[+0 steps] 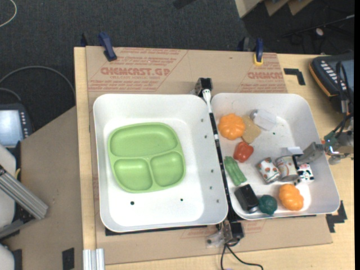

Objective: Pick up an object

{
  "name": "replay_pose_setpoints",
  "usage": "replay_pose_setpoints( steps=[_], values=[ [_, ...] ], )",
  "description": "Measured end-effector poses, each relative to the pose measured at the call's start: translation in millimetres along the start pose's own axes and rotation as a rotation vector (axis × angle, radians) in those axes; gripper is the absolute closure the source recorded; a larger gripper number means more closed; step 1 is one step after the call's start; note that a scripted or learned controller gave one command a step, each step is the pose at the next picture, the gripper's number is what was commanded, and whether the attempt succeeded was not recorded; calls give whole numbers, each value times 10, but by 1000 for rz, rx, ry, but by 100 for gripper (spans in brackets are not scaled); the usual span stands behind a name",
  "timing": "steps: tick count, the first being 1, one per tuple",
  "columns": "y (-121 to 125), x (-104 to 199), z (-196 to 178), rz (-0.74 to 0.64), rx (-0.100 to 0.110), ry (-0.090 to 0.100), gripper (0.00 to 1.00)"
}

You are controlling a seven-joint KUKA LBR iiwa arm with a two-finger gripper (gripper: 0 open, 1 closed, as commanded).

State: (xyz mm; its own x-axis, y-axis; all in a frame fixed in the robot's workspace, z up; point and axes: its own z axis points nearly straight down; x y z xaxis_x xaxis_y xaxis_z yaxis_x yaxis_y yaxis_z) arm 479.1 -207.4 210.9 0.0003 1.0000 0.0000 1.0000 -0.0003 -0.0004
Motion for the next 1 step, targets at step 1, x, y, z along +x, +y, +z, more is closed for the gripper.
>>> replay_pose_setpoints(
  steps=[1],
  values=[
    [1, 503, 226, -5, 4, 4, 0]
  ],
)
